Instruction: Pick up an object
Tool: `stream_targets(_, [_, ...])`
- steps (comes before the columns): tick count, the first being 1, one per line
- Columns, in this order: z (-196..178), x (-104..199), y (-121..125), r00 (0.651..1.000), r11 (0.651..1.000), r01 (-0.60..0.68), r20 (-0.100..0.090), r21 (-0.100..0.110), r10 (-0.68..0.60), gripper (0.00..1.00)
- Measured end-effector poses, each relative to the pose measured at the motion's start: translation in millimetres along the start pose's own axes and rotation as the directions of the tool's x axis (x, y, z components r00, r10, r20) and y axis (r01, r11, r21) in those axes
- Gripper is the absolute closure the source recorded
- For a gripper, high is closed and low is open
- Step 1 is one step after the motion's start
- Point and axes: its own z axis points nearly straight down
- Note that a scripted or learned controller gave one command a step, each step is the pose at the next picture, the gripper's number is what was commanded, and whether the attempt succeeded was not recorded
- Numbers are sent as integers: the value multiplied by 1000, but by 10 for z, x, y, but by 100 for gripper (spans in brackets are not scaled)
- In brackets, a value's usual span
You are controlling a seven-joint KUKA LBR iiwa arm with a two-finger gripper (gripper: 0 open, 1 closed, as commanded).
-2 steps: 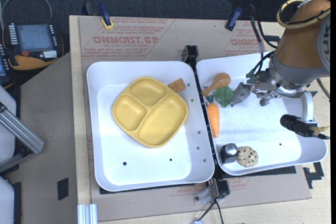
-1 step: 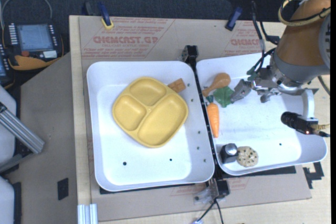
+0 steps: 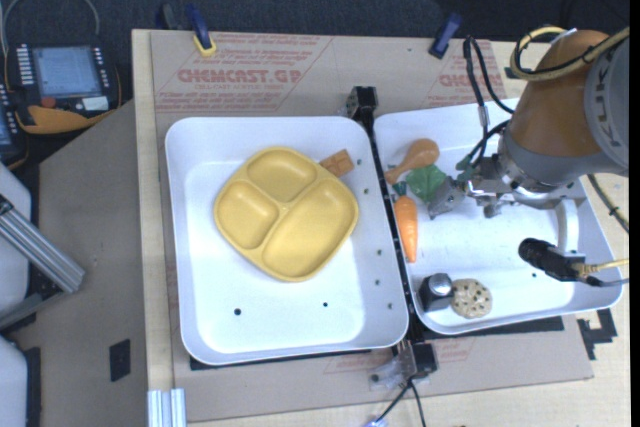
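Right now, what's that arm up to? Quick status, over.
Gripper low in right bin, at green toy; grip unclear. Nothing lifted. Carrot and drumstick crowd close beside.

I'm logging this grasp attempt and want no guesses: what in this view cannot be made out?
- Gripper: fingers too small and dark against the green object to tell their state or any grasp.
- Brown block: partly hidden by the yellow divided plate.
- Arm: cut off by the right edge.
- Right bin: part covered by the arm.
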Motion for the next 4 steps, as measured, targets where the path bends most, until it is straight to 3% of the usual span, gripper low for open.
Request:
stream_targets(1, [502, -6, 10, 1000, 1000, 0, 2, -8, 0, 0])
stream_targets(2, [372, -15, 26, 1000, 1000, -1, 6, -16, 1, 100])
stream_targets(3, [-193, 24, 128, 1000, 1000, 3, 3, -14, -3, 100])
stream_targets(4, [-719, 101, 65, 1000, 1000, 3, 3, -15, -3, 100])
